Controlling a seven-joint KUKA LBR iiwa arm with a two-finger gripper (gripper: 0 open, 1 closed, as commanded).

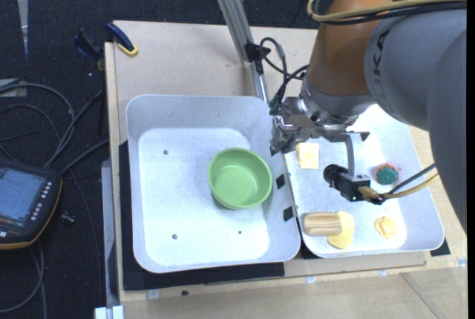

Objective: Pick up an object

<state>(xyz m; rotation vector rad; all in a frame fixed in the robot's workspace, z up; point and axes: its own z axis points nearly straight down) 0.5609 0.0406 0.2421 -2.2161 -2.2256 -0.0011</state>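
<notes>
1. Gripper [286, 133]: low over the left edge of the right bin [423, 232]; fingers hidden beneath the wrist, so opening and any hold cannot be told.
2. Pale yellow block [308, 156]: lying in the right bin, just at 3 o'clock of the gripper; apparently the nearest candidate.
3. Other candidates: tan cylinder [321, 223], yellow piece [384, 226], teal item [386, 175]; green bowl [240, 177] in the left bin [148, 184].
4. Progress: nothing seen lifted; grasp and raise judged outstanding.
5. Markings: part of large lettering on the arm casing, unreadable.
</notes>
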